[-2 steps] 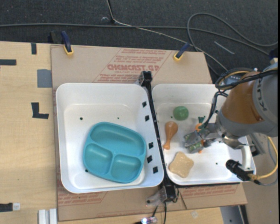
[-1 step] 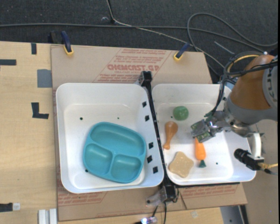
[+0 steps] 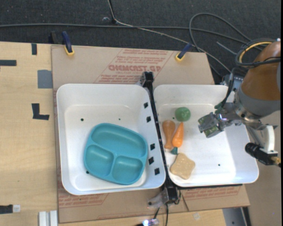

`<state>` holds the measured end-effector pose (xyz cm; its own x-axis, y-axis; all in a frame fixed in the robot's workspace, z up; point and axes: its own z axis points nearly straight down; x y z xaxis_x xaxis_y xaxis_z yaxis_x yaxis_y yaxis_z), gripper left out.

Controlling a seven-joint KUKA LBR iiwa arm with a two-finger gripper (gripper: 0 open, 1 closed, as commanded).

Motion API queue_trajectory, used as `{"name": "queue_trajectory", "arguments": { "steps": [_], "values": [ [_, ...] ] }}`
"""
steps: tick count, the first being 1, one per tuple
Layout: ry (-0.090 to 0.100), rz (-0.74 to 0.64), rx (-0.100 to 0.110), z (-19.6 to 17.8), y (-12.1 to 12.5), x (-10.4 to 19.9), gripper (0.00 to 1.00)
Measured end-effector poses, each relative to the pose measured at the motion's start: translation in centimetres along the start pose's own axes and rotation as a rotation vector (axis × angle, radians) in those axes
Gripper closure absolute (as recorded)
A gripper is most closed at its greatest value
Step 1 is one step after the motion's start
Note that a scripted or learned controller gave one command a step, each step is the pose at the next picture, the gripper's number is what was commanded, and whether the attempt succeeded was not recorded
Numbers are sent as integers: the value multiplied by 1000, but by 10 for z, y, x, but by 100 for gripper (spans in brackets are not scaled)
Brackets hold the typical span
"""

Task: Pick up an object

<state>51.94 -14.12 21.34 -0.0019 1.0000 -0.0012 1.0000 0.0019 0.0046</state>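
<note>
The right bin holds a green ball-like vegetable, an orange carrot, a tan sausage-shaped piece beside it, and a beige bread slice near the front. My gripper hangs over the right bin's middle, to the right of the green vegetable and the carrot, apart from both. Nothing shows between its fingers.
The left bin holds a teal divided plate. A black divider runs between the bins. Clamps hold the cardboard at the back. Cables loop at the top right.
</note>
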Motion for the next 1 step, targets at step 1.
{"name": "queue_trajectory", "arguments": {
  "steps": [1],
  "values": [
    [0,1,2,-29,1,0,100]
  ]
}}
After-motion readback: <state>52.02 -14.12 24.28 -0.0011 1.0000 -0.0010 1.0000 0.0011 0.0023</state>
